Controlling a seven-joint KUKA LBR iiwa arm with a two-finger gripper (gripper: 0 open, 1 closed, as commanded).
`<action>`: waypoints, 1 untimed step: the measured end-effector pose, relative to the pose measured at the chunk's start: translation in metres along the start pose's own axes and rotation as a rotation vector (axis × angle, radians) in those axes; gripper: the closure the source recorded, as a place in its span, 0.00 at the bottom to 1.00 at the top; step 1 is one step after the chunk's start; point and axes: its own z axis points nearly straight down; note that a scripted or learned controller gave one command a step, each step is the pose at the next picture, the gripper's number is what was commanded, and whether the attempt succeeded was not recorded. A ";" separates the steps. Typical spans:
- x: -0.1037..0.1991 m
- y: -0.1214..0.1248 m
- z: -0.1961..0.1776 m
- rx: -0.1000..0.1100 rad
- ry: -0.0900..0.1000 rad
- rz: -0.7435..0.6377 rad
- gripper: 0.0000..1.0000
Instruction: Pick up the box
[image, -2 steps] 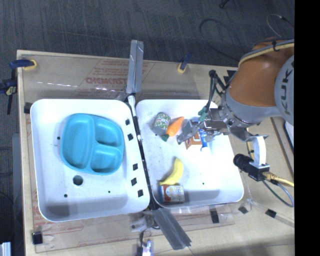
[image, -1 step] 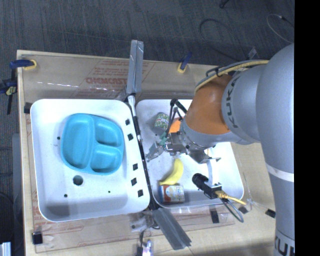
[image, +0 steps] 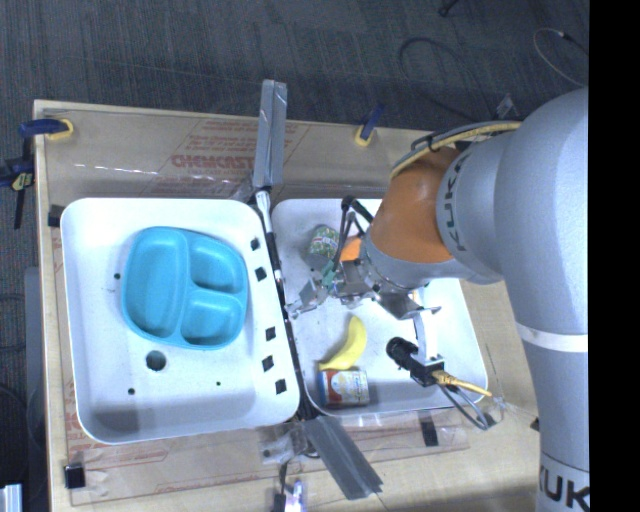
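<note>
Over the right bin (image: 462, 312), you see the arm (image: 430, 220) covering the middle, its gripper (image: 335, 285) low by the left wall; you cannot tell how it is set. The box's place, look and long axis are hidden from you. A banana (image: 348, 343) and a can (image: 345, 386) lie near the front.

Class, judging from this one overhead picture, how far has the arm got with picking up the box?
Done: the arm has reached over the right bin. In hand: its claw sits low near the bin's left wall, above the banana and can. Left: no box is visibly gripped, so the grasp and lift remain.
</note>
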 end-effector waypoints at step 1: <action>-0.003 0.024 0.004 0.016 0.001 -0.151 0.00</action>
